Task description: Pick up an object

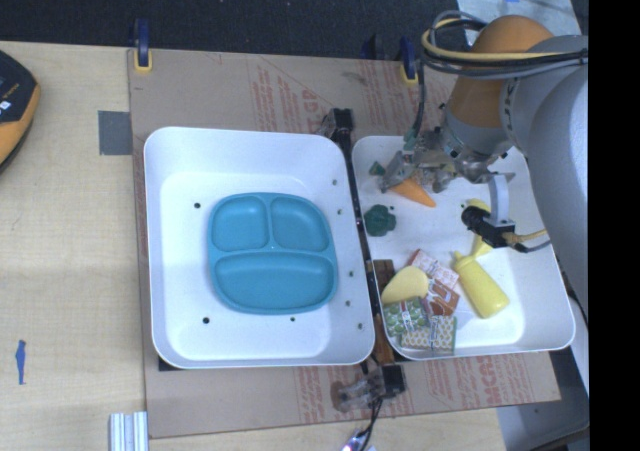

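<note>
The arm (520, 89) leans in over the right bin (530, 334), while the left bin (170, 329) carries just a blue tray (272, 251). The gripper (428, 167) sits low at the far end, right on the carrot (412, 189); I can't tell how its fingers stand. Looks like the grasp step is in hand, and next would be a clean lift. The yellow bottle (480, 284), the lemon (403, 285), the packets (420, 321) and the green piece (380, 220) lie nearer
</note>
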Robot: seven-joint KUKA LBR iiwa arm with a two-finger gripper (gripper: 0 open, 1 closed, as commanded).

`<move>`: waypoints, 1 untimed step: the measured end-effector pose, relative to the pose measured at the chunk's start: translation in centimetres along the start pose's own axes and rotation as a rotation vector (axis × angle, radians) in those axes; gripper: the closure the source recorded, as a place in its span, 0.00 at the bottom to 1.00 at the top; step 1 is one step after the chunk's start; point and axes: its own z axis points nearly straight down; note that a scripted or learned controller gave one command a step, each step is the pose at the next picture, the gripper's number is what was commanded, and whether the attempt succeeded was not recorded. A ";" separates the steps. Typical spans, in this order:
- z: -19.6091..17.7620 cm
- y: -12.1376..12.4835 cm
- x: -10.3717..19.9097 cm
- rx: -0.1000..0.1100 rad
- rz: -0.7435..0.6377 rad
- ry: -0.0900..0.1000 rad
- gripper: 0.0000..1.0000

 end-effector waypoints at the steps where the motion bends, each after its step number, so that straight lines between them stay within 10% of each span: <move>1: -1.1 -0.2 -0.1 0.007 -0.003 -0.001 1.00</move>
